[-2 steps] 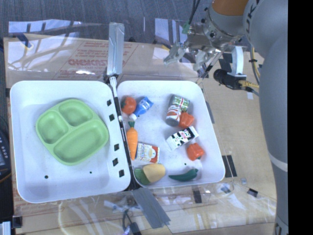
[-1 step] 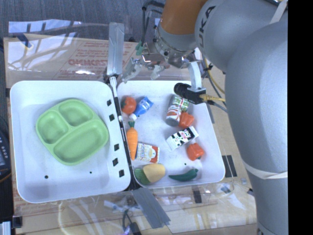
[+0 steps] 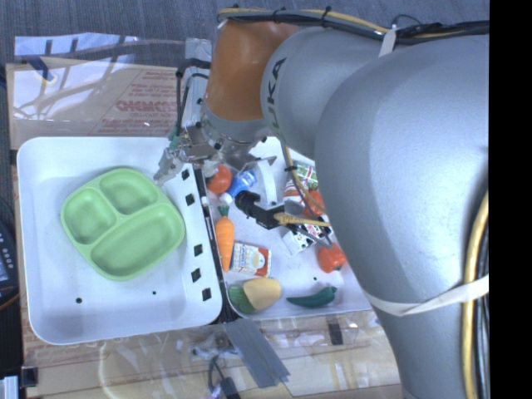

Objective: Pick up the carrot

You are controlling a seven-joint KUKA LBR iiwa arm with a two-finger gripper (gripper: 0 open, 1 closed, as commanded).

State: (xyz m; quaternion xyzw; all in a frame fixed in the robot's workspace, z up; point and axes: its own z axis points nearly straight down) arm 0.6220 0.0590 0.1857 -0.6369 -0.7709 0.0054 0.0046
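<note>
Gripper [image 3: 176,158] hangs far of the carrot [image 3: 224,238].
Jaws seemingly apart; drop straight, close across its middle.

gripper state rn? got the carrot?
Gripper: cannot be told from this view. It sits over the divider between the bins. The carrot lies loose in the right bin, not held.

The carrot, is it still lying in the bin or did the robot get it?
Lying in the right bin. The carrot rests flat beside the divider, leaves pointing up; the gripper is above it, not touching.
</note>
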